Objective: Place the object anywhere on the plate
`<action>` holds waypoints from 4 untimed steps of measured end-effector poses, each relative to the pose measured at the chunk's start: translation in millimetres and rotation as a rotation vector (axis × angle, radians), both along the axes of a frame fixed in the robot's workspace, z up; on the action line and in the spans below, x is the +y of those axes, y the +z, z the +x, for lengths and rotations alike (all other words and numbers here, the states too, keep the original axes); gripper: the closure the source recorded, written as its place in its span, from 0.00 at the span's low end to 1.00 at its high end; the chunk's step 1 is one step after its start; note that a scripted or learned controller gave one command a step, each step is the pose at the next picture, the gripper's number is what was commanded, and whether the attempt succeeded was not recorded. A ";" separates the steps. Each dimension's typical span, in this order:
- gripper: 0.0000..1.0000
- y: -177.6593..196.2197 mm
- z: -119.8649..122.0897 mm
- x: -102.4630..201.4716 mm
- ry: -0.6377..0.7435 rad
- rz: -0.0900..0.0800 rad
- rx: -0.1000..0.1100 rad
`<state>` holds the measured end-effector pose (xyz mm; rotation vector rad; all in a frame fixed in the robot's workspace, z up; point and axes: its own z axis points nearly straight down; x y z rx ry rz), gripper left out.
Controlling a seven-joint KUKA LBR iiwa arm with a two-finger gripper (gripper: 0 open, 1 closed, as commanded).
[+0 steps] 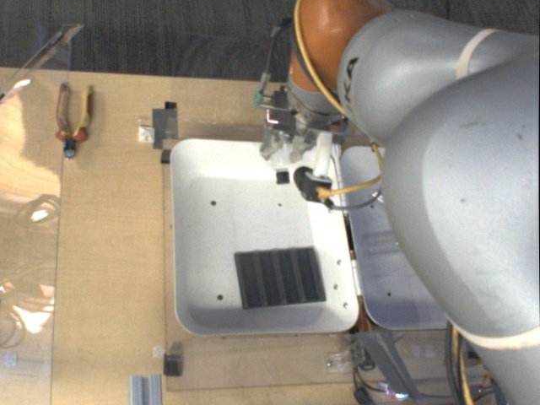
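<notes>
A dark, ribbed rectangular plate (279,278) lies flat in the near part of the left white bin (198,226). My gripper (284,152) hangs over the far edge of that bin, right of its middle, well beyond the plate. A small black piece (283,176) shows just below the gripper's tip; I cannot tell whether it is a loose object or part of the gripper. The big grey arm with its orange band (333,24) reaches in from the right and hides the wrist's far side.
The right white bin (384,251) is largely covered by the arm. Red-handled pliers (72,120) lie on the wooden bench at far left. Black brackets (166,123) (173,363) stand at the left bin's corners. A yellow cable (350,191) loops beside the gripper.
</notes>
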<state>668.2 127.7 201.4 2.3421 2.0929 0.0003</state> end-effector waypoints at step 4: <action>1.00 -111.7 -24.9 54.9 0.938 -0.002 -0.012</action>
